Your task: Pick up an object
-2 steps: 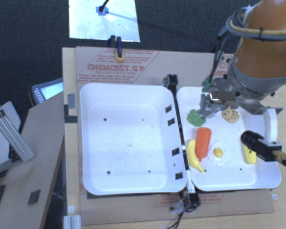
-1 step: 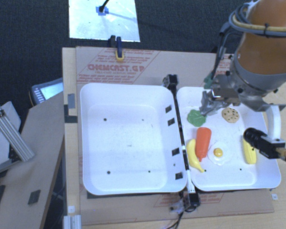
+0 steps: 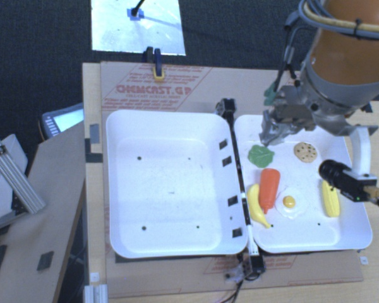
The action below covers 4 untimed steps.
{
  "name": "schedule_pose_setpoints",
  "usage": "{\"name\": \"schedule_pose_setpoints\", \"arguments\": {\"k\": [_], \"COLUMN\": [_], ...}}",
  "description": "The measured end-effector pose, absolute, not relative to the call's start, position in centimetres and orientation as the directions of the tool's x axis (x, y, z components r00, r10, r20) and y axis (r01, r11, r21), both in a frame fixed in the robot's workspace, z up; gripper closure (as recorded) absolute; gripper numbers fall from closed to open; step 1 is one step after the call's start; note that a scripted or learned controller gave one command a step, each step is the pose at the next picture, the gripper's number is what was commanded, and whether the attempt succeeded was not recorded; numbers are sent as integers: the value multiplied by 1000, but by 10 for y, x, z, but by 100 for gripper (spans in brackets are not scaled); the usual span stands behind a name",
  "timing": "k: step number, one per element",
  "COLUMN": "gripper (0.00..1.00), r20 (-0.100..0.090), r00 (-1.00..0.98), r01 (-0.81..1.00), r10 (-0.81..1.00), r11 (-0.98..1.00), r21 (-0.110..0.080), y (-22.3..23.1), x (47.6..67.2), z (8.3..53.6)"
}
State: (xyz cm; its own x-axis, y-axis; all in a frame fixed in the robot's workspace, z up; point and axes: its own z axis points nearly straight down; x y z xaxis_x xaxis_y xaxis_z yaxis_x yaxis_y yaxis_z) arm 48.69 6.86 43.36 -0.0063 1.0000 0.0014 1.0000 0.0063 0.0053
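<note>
The arm [image 3: 347, 43] entered from the right and was cut off by the top and right edges of the view; its orange band and grey wrist covered the upper right corner of the right bin [image 3: 303, 238]. The gripper [image 3: 270, 137] hung over the upper left part of that bin, directly above the green leaf-shaped piece [image 3: 261, 156]. Its fingertips were small and dark against the housing, and whether the jaws stood apart or together could not be told. Nothing was visible between them.

A black cylindrical part [image 3: 344, 178], mounted on a white bracket, overlapped the right side of the right bin and hid the top of one yellow item.

Contents of the right bin, six items:
- One green leaf-shaped piece, upper left.
- One round cookie [image 3: 305, 151] with dark chips, upper centre.
- One orange-red carrot-like piece [image 3: 268, 190], just below the leaf.
- One banana [image 3: 258, 206], touching the carrot's left side, near the divider.
- One fried egg [image 3: 289, 203], just right of the carrot.
- One yellow elongated piece [image 3: 330, 201], right side, partly hidden; its kind was unclear.

The left bin [image 3: 170, 182] showed a bare white floor with small dark dots. Black clips [image 3: 230, 163] joined the two bins along the shared edge.
</note>
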Motion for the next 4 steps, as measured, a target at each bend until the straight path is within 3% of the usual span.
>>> {"name": "schedule_pose_setpoints", "arguments": {"k": [2, 3, 4], "gripper": [100, 100, 100], "r20": [2, -2, 2], "r00": [-7, 1, -5], "r01": [1000, 1000, 1000], "r10": [1000, 1000, 1000], "r11": [7, -1, 5], "r21": [5, -6, 4], "y": [121, 102, 115], "x": [487, 490, 487], "z": [480, 395, 422]}}
